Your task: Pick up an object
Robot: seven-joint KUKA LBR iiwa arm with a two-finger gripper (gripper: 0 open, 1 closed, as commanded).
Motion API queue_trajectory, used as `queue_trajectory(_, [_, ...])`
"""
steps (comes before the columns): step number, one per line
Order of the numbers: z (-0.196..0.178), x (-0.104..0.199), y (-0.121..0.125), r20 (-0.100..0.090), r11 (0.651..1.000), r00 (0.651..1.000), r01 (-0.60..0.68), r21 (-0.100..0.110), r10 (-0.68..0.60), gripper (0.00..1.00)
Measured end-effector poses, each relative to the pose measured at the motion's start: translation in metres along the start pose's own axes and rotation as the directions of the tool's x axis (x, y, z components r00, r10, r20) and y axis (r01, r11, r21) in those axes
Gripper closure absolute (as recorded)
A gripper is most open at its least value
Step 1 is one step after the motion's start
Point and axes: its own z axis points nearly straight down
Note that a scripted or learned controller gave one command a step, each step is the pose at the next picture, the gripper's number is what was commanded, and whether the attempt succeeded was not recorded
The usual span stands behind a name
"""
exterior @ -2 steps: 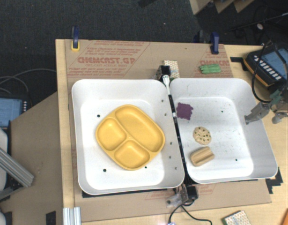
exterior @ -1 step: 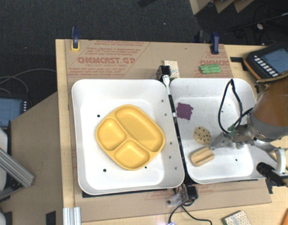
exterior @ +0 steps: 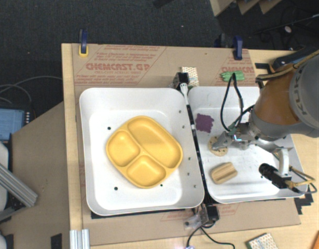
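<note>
The round tan object (exterior: pixel 218 144), flat like a cookie or small disc, lies in the right bin (exterior: pixel 242 195) directly under the gripper (exterior: pixel 227 139), which is low over it; whether the jaws are apart or clamped on it I cannot tell. Nothing looks lifted, so the pick seems at the reach-and-grasp stage, with closing and raising left. Just beyond the jaws sits a purple scrap (exterior: pixel 204 122); nearer the camera, a tan bread-like roll (exterior: pixel 223 173). Well to the side, a yellow divided plate (exterior: pixel 143 151) fills the left bin (exterior: pixel 97 113).
</note>
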Motion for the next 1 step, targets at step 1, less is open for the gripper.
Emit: queue_trajectory(1, [-0.001,0.0003,0.0671,0.0,1.0,1.0,-0.002,-0.003,0.002,0.0])
